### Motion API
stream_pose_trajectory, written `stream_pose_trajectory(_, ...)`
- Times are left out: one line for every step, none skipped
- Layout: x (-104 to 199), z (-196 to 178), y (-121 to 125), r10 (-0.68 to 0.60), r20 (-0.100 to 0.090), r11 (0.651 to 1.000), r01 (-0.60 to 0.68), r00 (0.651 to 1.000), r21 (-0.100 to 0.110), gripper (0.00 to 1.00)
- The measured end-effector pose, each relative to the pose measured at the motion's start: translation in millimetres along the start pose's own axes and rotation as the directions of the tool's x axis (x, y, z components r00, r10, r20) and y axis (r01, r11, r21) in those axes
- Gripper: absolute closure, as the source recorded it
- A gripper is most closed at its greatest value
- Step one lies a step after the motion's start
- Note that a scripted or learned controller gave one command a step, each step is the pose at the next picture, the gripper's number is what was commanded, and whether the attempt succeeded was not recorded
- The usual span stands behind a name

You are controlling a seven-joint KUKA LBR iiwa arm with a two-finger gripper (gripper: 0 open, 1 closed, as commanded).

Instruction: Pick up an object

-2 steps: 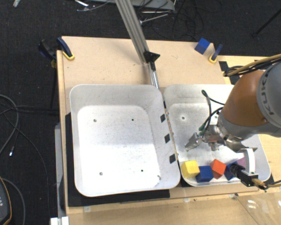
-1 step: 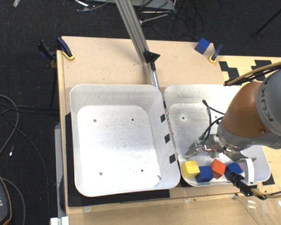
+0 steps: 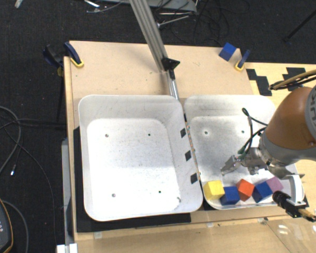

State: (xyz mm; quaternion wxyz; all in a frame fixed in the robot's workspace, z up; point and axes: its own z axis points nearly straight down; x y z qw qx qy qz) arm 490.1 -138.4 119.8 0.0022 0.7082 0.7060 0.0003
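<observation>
Several small blocks lie along the front edge of the right bin [image 3: 221,115]: a yellow block [image 3: 214,188], a blue block [image 3: 230,195], an orange block [image 3: 246,188], a second blue block [image 3: 262,191] and a pale purple block [image 3: 275,184]. My gripper [image 3: 233,165] reaches in from the right and hovers low over the bin floor, just behind the yellow and orange blocks. Nothing shows between its fingers. The arm's orange band [image 3: 292,121] rises behind it and hides the bin's right side.
The left bin [image 3: 95,109] lies beside the right one. A slanted metal pole [image 3: 150,28] runs down to the bins' shared back edge. A blue block [image 3: 228,50] and clamps sit on the wooden bench at the back.
</observation>
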Motion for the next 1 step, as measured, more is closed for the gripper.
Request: stream_pose_trajectory(-36.1, -27.6, 6.0, 0.000, 0.001, 1.000, 0.000, 1.000, 0.000, 0.00)
